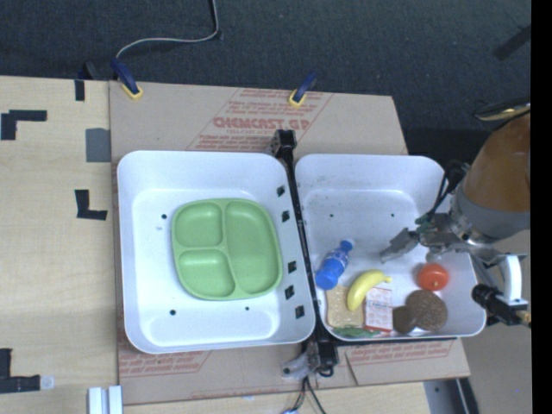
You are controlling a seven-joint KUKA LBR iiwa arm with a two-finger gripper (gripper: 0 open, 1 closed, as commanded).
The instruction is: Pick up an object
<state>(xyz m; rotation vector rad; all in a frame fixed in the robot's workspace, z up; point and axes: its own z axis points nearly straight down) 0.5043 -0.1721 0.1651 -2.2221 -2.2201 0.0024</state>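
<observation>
The right bin (362,172) holds a blue bottle (334,265), a yellow banana (365,288), a red-and-white packet (379,308), a brown round object (422,311) and a small orange-red ball (433,276). A flat tan piece (341,316) lies partly under the banana. My gripper (404,242) hangs over the right half of this bin, just up and left of the orange-red ball and right of the bottle. It holds nothing that I can see. The grey arm with its orange band (504,179) comes in from the right.
The left bin (142,179) holds a green divided plate (227,248). A black divider (293,231) runs between the bins. Both sit on cardboard (259,119) held by yellow clips. The far half of the right bin is bare white floor.
</observation>
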